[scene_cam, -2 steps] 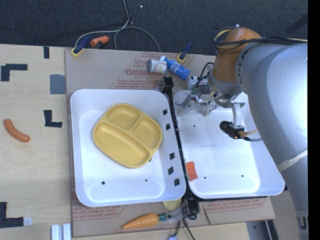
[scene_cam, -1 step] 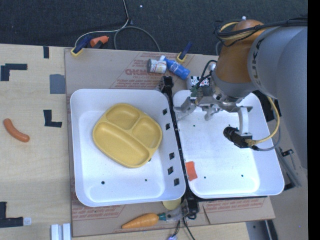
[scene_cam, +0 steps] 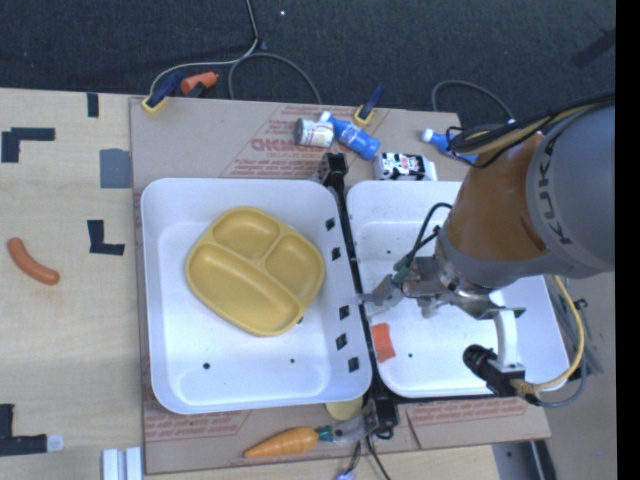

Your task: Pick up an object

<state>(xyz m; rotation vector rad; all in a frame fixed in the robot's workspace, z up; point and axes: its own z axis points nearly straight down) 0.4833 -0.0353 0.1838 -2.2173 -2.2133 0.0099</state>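
Observation:
A small orange-red block (scene_cam: 382, 342) lies on the floor of the right white bin (scene_cam: 400, 218), near its left wall. My gripper (scene_cam: 405, 290) hangs low over that bin, just above and slightly right of the block, under the grey and orange wrist (scene_cam: 500, 218). Nothing is seen held in it. The arm hides much of the right bin's middle. In the left white bin (scene_cam: 170, 368) rests a yellow divided plate (scene_cam: 255, 268).
Behind the bins lie a white bottle (scene_cam: 315, 131), a blue bottle (scene_cam: 357, 138) and a black-and-white item (scene_cam: 405, 166). A toy carrot (scene_cam: 285, 441) sits at the front edge, a toy sausage (scene_cam: 32, 261) far left. Cables loop by the right bin.

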